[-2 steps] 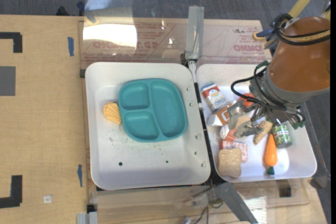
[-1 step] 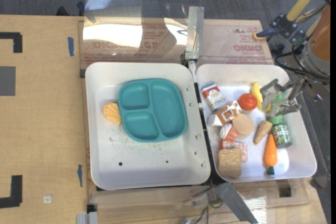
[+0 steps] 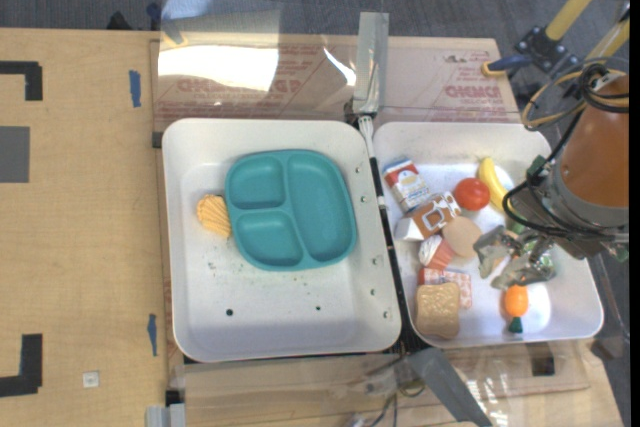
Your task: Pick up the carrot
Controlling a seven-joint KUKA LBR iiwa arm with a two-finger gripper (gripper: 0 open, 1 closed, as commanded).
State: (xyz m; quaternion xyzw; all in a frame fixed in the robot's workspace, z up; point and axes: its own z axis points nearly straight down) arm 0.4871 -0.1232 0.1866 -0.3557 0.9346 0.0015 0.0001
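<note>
Two white bins side by side, right bin [image 3: 585, 320] as the landmark. Nearest in it: a cracker [image 3: 437, 307] at the front-left, and the carrot [image 3: 516, 301] at the front-right, orange with a green tip, lying loose on the bin floor. Just behind the carrot, nearly touching: the gripper [image 3: 520, 255], hung over the bin's right-middle, nothing visibly clamped; open or closed, can't tell, too cluttered there. Further back: a tan round piece [image 3: 461, 237], a brown carton [image 3: 438, 214], a red-and-white carton [image 3: 405, 183] (print too small to read), a tomato [image 3: 471, 193], a banana [image 3: 494, 182]. Left of that bin: teal divided plate [image 3: 291, 208] and a yellow shell-like piece [image 3: 213, 213]. Beyond the bin's back edge: clear sheet with red lettering [image 3: 470, 92], illegible.
</note>
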